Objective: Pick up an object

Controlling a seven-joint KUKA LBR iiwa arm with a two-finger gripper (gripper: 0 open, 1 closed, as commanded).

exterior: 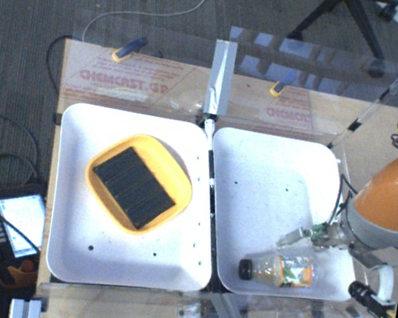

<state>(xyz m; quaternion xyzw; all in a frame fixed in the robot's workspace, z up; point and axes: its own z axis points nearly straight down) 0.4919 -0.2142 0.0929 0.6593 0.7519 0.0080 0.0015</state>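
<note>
Your likeliest target, the small plastic bottle (pixel 277 270), lies on its side near the front edge of the right bin (pixel 270 181), dark cap pointing left. Judge it light, smooth and round, so it will likely roll or squirt out if pinched off-centre; take it across the labelled middle, square to its long axis. The end effector (pixel 316 235) sits just above and to the right of the bottle; you cannot tell whether it is open or closed. In the left bin (pixel 84 129) rests a yellow dish (pixel 105 158) holding a dark ribbed pad (pixel 134 187).
</note>
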